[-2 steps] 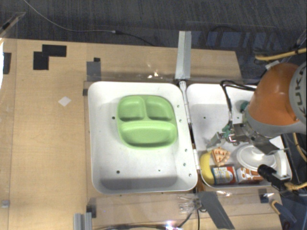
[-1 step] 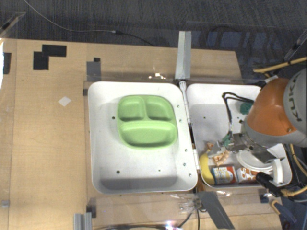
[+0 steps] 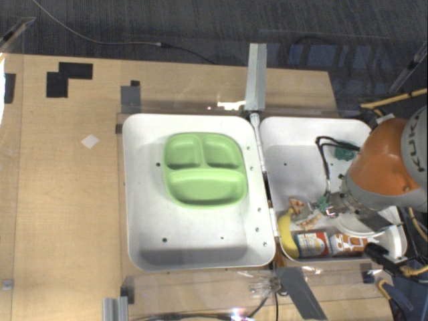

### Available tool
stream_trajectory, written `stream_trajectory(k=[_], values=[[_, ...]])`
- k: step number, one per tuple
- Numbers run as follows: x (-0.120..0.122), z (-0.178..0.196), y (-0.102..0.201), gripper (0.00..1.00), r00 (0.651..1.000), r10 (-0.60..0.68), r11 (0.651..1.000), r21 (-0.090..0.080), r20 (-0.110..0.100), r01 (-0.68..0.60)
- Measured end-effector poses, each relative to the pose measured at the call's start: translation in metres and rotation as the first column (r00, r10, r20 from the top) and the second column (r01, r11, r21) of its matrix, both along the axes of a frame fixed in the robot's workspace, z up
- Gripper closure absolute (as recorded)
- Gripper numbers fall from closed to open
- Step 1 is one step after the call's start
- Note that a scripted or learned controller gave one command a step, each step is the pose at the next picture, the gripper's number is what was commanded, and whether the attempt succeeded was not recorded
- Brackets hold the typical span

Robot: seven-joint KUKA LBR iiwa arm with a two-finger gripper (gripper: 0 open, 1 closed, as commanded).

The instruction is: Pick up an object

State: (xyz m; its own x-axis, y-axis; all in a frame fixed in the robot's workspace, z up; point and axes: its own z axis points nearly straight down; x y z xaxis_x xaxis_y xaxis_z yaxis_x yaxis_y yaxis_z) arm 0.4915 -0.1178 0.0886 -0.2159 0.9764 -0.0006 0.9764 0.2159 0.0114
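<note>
In the right bin (image 3: 294, 142), several objects lie bunched at the near edge. A yellow banana (image 3: 286, 233) rests against the left wall. Beside it lie a can with an orange and red label (image 3: 313, 244) and a white and brown package (image 3: 348, 244). A small brown and white item (image 3: 297, 208) sits just above the banana. My gripper (image 3: 329, 204) reaches down from the right, low over this pile, next to the small item and above the can. The grey wrist and orange band (image 3: 386, 160) cover the bin's right side.
The left bin (image 3: 144, 199) holds a green divided plate (image 3: 204, 168) near its middle. A black cable (image 3: 326, 154) loops from the wrist over the right bin's floor. A metal post (image 3: 256, 79) stands behind the wall between the bins.
</note>
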Motion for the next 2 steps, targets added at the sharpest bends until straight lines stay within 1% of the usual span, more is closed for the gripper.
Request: stream_trajectory(k=[1, 2], values=[[0.003, 0.009, -0.001, 1.0, 1.0, 0.0, 1.0, -0.004, 0.006, 0.0], [0.074, 0.095, 0.067, 1.0, 0.999, -0.035, 0.999, -0.002, -0.01, 0.035]])
